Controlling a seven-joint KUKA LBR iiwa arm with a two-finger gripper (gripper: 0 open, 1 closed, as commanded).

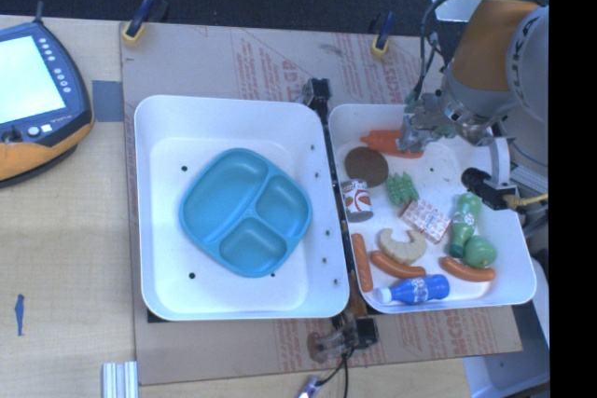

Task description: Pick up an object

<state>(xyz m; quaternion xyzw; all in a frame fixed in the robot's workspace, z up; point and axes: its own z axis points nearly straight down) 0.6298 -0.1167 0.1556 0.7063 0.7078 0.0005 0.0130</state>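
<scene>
Camera view is showing the orange carrot [381, 141] lying at the back of the right bin [522, 289], with the tool [415, 139] hanging at its right end; whether it is gripping is unclear. Nearby are sitting a brown disc [367, 166], a small can [355, 199], green pieces [403, 189], sausages [398, 266] and a blue bottle [417, 292]. Beside it, the left bin [159, 294] is holding a blue divided plate [246, 212].

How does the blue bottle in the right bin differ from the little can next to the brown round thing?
The blue bottle lies on its side near the bin's front edge; the can sits further back by the bin's left wall, below the brown round piece. The bottle is blue with a white cap end and longer; the can is stubby, white with red and dark markings. Both are small toy containers in the right bin.
</scene>
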